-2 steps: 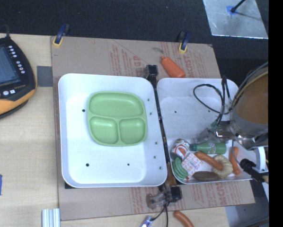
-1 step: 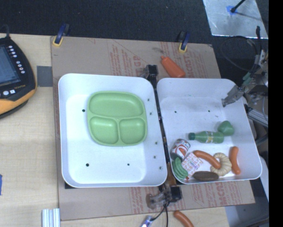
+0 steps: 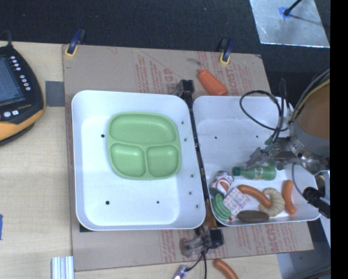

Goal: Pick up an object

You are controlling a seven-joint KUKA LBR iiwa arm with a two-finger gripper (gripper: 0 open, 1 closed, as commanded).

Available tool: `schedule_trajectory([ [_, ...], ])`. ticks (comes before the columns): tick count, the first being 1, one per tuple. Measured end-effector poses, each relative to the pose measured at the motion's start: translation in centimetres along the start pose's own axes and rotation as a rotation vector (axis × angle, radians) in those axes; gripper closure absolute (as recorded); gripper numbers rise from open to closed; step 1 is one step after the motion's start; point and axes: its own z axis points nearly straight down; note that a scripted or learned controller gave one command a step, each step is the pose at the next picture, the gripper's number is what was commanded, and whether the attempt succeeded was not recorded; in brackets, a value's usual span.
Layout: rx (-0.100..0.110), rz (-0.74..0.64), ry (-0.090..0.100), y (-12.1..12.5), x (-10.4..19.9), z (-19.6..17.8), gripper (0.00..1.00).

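My gripper (image 3: 271, 157) hangs low over the right bin (image 3: 220, 112), near its right side, just above and to the right of a small green bottle (image 3: 255, 171) that lies on its side. Below the bottle lies a cluster: a red-and-white can (image 3: 223, 183), a red-and-white packet (image 3: 237, 199), an orange sausage (image 3: 254, 192), a tan pretzel-like ring (image 3: 273, 201), a dark brown piece (image 3: 252, 216) and a second orange sausage (image 3: 288, 196). The arm's grey body and orange band (image 3: 313, 112) rise at the right edge.
The left bin (image 3: 89, 156) holds a green divided plate (image 3: 144, 145). An orange carrot-like toy (image 3: 212, 82) lies on the cardboard behind the bins, and another orange piece (image 3: 225, 267) lies in front. A black cable (image 3: 258, 112) loops over the right bin. A teach pendant (image 3: 8, 95) rests at far left.
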Motion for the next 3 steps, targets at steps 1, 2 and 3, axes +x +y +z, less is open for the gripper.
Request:
schedule_trajectory([
  [1,-0.004,-0.002,-0.002,-2.9,-0.8,7.3,0.00],
  [2,-0.004,0.002,-0.001,2.8,-6.6,7.2,0.00],
  [3,-0.004,0.002,0.000,9.9,-6.6,7.2,0.00],
])
